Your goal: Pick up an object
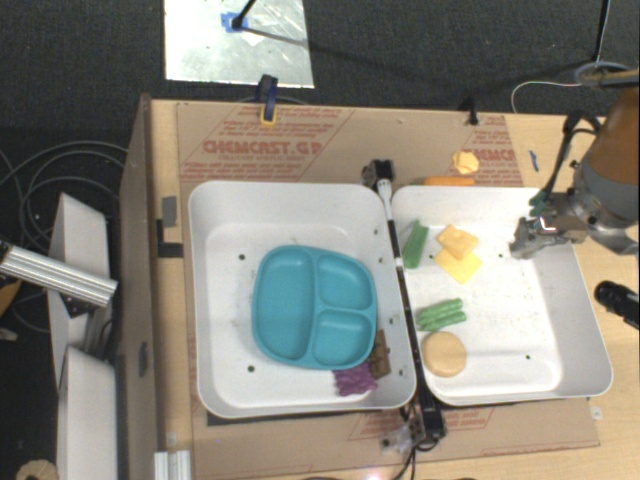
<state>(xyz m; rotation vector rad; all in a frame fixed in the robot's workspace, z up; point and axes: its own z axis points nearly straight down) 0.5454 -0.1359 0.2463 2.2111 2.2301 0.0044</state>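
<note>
The right bin holds a green pepper-like piece by its left wall, two yellow cheese-like blocks, a green bean pod and a tan round bun. My gripper hangs over the right bin's right side, to the right of the yellow blocks and apart from them. Nothing shows between its fingers. The arm comes in from the right edge.
The left bin bears a teal divided plate; a purple grape cluster and a brown piece lie at its front right. An orange carrot and a yellow item lie on the cardboard behind the right bin.
</note>
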